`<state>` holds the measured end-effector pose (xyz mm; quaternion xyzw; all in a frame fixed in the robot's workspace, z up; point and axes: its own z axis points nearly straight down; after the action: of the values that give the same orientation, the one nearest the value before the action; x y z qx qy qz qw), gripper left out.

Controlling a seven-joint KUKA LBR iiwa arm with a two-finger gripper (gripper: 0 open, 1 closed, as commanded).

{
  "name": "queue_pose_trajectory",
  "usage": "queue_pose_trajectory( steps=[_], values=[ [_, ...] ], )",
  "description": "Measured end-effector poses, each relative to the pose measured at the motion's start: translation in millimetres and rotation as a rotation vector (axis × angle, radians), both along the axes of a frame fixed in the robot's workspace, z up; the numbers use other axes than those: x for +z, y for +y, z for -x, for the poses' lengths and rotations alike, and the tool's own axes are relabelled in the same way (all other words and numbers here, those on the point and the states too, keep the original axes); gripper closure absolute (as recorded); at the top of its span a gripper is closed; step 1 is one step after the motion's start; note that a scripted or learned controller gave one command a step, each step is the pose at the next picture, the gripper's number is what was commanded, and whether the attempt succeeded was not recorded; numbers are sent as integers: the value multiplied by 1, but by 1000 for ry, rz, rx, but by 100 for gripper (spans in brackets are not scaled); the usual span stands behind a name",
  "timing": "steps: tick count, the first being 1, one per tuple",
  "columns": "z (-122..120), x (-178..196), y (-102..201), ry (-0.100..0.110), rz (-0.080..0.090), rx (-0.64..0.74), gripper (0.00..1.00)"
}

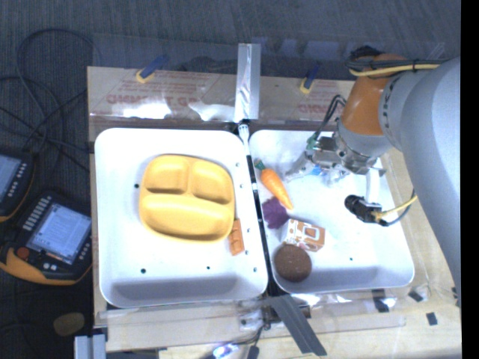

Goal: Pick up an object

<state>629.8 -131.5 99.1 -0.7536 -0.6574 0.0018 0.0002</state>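
Observation:
The right bin (374, 264) holds an orange carrot (275, 187), a purple lump (274, 213), a small white and orange box (304, 235) and a brown round object (292, 263). My gripper (323, 161) is low over the bin's far part, to the right of the carrot and apart from it. The wrist with its orange band (364, 114) hides much of the gripper from above. I see nothing clearly held.
The left bin (120, 268) bears a yellow divided tray (187, 197) and a small orange piece (236, 238) by its right wall. A divider (254, 200) separates the bins. A black cable end (363, 208) hangs from the arm over the right bin.

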Motion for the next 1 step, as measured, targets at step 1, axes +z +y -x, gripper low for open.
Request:
queue_pose_trajectory(
  steps=[1],
  values=[
    [-28, 10, 28, 39, -1, 232, 0]
  ],
)
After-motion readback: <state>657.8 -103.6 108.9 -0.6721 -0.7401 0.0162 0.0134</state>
